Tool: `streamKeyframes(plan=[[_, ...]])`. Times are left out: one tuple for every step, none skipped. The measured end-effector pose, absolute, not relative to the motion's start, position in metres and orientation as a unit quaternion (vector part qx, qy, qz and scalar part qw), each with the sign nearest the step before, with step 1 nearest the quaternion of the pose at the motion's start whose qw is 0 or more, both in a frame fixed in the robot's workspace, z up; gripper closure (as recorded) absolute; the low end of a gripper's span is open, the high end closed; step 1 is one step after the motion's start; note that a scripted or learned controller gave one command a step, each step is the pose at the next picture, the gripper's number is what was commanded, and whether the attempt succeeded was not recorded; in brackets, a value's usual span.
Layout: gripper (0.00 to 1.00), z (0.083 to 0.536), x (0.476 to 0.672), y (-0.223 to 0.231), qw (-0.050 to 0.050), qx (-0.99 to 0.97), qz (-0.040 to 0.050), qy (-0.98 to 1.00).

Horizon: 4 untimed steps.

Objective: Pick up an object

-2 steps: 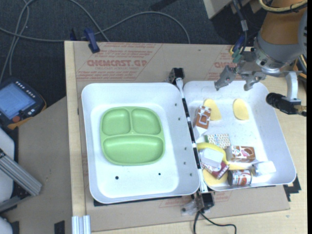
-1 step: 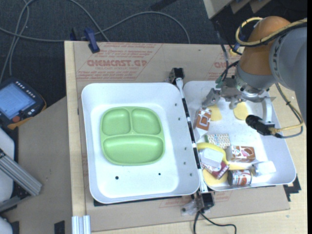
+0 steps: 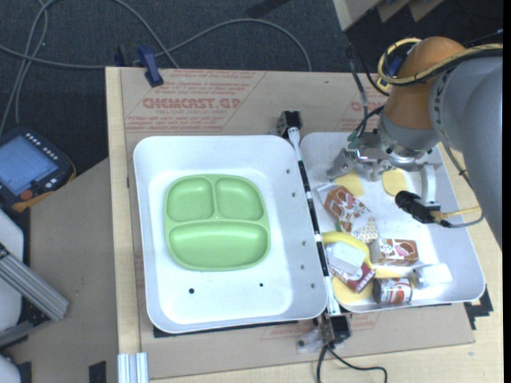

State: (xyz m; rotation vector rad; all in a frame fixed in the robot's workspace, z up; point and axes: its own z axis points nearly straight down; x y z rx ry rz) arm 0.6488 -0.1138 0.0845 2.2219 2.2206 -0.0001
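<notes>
Yellow food piece (image 3: 394,183) lies just beside the jaws (image 3: 375,159).

Grey arm (image 3: 479,110) coming in from the right, bulky and slightly blurred at the frame edge. Orange band (image 3: 419,82) sitting just above the wrist, with yellow and black cables looped around the top of it. Wrist pointed down and a bit left — metal gripper (image 3: 375,159) hanging low beneath it, silvery bracket parts sticking out on both sides. Black piece (image 3: 415,206) jutting out lower right of the wrist. Fingers too cluttered to make out.
</notes>
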Motion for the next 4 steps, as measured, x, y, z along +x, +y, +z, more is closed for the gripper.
streamKeyframes(plan=[[0.0,0.084,0.594,-0.103,-0.001,0.707,-0.0004,0.707],[0.0,0.085,0.667,-0.103,0.0,0.707,0.0002,0.707],[0.0,0.085,0.667,-0.099,0.0,0.707,-0.0002,0.707],[0.0,0.085,0.667,-0.096,0.0,0.707,-0.0004,0.707]])
